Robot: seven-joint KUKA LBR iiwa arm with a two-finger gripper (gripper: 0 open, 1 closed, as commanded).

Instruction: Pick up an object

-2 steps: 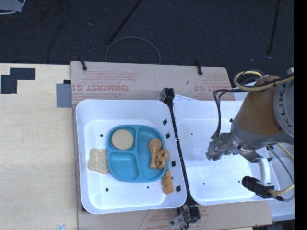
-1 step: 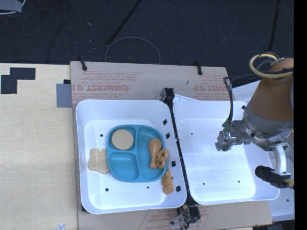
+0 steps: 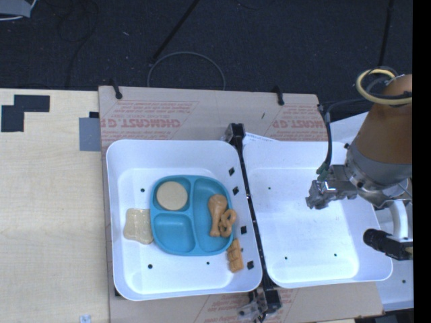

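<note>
The left white bin (image 3: pixel 128 180) holds a blue divided plate (image 3: pixel 188 237) carrying a round cookie (image 3: pixel 171 195) and pretzel pieces (image 3: pixel 221 215). The claw (image 3: pixel 322 195) hovers over the right bin (image 3: pixel 303 261); its finger state cannot be told.

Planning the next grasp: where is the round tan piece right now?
The round tan piece lies in the upper-left compartment of the blue tray, in the left bin.

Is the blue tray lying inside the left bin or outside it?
Inside: the blue tray lies flat on the left bin's floor, within its rim.
</note>
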